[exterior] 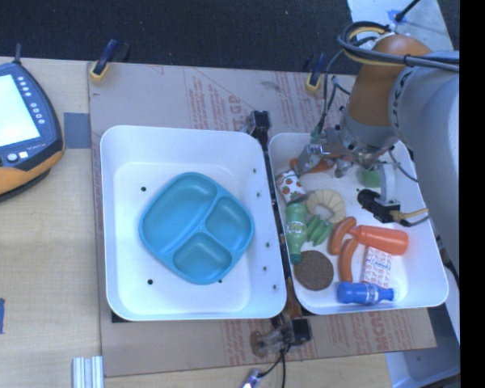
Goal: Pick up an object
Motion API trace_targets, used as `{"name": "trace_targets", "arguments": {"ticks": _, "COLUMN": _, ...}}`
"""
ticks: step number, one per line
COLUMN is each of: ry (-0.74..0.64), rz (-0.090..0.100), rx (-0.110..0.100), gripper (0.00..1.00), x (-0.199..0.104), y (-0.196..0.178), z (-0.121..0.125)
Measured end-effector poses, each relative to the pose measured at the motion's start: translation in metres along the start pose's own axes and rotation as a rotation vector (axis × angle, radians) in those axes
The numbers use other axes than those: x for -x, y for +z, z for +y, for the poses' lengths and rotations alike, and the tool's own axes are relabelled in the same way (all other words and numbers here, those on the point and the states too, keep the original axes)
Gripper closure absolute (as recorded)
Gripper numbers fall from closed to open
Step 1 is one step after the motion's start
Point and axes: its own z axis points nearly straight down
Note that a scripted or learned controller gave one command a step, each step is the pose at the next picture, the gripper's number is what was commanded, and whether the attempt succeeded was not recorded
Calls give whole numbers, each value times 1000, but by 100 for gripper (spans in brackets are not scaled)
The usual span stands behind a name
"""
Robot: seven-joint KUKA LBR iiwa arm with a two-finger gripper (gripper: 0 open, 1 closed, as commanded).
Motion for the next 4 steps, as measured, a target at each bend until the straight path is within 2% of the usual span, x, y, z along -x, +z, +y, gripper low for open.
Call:
{"name": "trace_targets", "arguments": {"ticks": 1, "ry": -3, "rz": 5, "rx": -5, "gripper": 100, "x": -2, "y": -9, "z": 0}}
{"name": "trace_targets", "arguments": {"ticks": 2, "ry": -3, "rz": 3, "rx": -6, "gripper": 0, "x": -1, "y": -9, "z": -1}}
{"name": "trace_targets", "arguments": {"ticks": 3, "ry": -4, "rz": 3, "rx": -6, "gripper": 100, "x": 0, "y": -20, "z": 0}}
{"name": "trace_targets", "arguments": {"ticks": 4, "ry": -4, "rz": 3, "rx": -6, "gripper": 0, "x": 0, "y": -20, "z": 0}}
